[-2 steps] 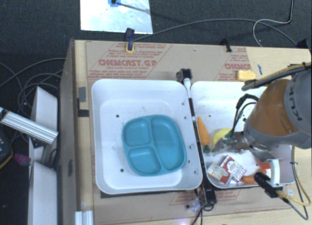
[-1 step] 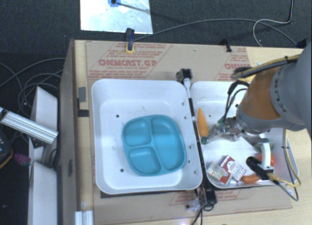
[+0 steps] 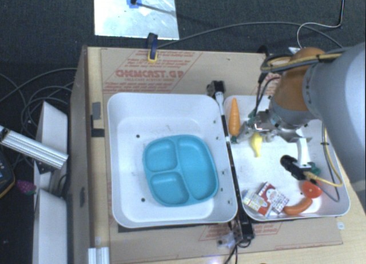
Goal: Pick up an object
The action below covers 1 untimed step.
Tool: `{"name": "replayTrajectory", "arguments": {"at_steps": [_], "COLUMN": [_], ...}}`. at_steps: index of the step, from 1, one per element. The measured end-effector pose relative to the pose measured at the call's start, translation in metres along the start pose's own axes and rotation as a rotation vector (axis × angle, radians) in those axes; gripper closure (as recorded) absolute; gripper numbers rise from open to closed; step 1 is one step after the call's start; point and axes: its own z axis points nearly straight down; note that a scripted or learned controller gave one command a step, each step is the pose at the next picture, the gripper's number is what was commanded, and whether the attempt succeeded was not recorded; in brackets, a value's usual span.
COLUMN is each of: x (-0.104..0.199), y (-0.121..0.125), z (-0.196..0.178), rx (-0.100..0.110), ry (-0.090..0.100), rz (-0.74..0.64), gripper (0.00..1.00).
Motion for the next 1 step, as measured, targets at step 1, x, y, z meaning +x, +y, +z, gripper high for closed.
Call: {"name": "replayTrajectory", "arguments": {"at_steps": [1], "x": [0.0004], "y": [0.0004], "z": [-0.0104], "rx": [0.0], "ry": [0.001], "rz": [-0.005], "gripper": [1.0]}}
